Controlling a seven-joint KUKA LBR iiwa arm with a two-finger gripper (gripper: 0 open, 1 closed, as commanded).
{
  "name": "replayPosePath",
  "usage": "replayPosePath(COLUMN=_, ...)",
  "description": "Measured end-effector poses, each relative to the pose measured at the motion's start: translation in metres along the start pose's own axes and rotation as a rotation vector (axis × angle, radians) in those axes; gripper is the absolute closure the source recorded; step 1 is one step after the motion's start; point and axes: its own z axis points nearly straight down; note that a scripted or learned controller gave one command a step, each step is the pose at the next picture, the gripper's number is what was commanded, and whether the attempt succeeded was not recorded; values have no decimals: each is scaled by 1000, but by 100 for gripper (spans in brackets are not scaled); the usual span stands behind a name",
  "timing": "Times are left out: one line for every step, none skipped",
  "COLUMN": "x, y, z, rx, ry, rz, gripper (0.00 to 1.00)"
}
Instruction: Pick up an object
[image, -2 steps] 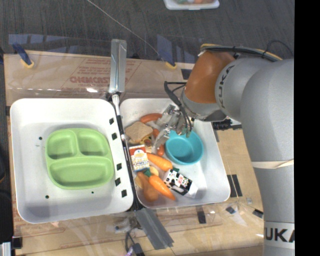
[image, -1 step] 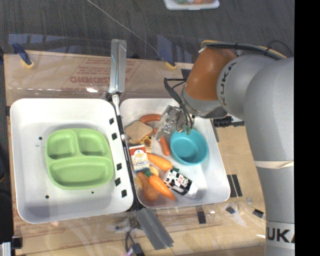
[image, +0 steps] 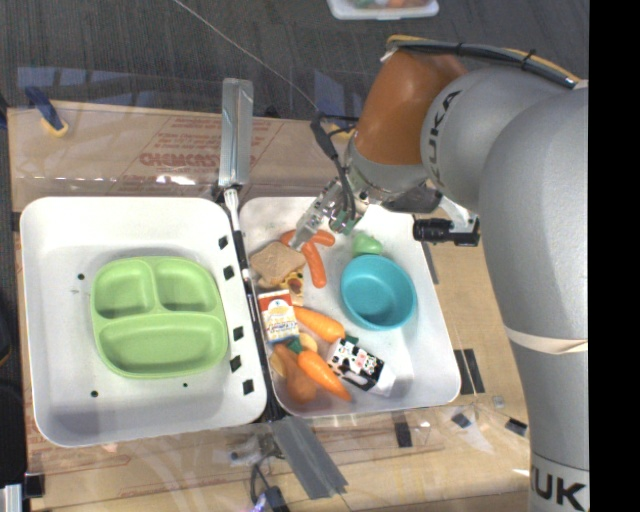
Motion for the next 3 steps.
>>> replayPosePath(x=65, y=-117, z=35, rx=5, ry=7, rz=-132, gripper=100)
replayPosePath(x=113, y=-45, z=-22, rx=-1, ry=1, rz=-166, gripper=100)
replayPosePath(x=116, y=-117, z=-69, rx=1, ry=-3, rz=-106, gripper=100)
